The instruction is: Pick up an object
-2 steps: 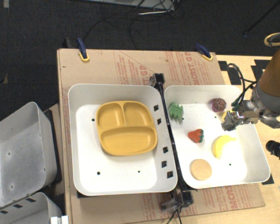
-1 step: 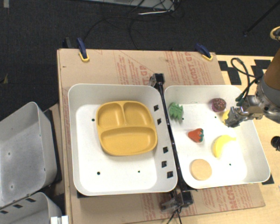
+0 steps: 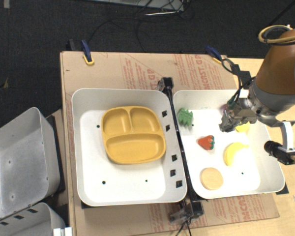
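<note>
The gripper (image 3: 230, 123) hung low over the upper part of the right bin (image 3: 270, 181), a dark, cluttered mass of metal and cable. Whether its fingers stood wide or narrow could not be told; they merged into one dark shape from this slanted view. Just beside it, a small yellow object (image 3: 243, 128) lay partly hidden under the tool, its shape unclear. The arm (image 3: 280, 77) above was cut off at the right edge, its orange band rounded and glossy.

Below the gripper, apart from it, lay a red strawberry-like toy (image 3: 206, 142) with a green tip, and to its right a smooth, curved yellow banana (image 3: 233, 152). Nearer the front wall sat a flat, round tan disc (image 3: 211, 178). A knobbly green toy (image 3: 186, 116) rested against the bin's left wall, well apart from the gripper.

The left bin (image 3: 88, 181) carried a yellow plastic plate (image 3: 133, 134), rounded at its corners and split into 3 compartments. Both bins were shallow, white and smooth, standing side by side on a brown cardboard sheet (image 3: 123, 70) with red print that covered the desk. At the far left, 1 grey tub (image 3: 19, 166) was cut off by the edge.
</note>
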Controlling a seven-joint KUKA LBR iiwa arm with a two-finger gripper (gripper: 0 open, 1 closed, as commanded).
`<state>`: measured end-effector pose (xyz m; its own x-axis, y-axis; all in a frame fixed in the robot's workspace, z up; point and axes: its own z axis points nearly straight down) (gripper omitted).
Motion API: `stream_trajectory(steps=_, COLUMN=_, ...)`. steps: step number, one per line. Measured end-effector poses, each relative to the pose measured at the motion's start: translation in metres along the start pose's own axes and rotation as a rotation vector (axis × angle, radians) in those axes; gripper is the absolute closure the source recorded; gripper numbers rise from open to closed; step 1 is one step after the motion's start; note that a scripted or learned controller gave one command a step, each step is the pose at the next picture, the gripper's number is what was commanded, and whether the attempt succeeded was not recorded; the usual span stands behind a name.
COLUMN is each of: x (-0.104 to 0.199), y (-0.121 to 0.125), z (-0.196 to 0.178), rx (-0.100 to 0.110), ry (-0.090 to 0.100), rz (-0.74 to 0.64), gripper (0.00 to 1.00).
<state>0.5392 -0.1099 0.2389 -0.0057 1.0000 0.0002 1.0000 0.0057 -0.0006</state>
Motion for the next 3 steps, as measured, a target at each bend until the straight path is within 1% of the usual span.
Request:
stream_trajectory(steps=1, x=0.05, y=0.005, z=0.01, rx=0.0, ry=0.001, rz=-0.002, gripper=1.0)
stream_trajectory(steps=2, x=0.108, y=0.011, z=0.009, rx=-0.001, ry=0.001, rz=-0.001, gripper=1.0)
stream_trajectory(steps=3, x=0.153, y=0.029, z=0.0, rx=-0.003, ry=0.0, rz=0.0, gripper=1.0)
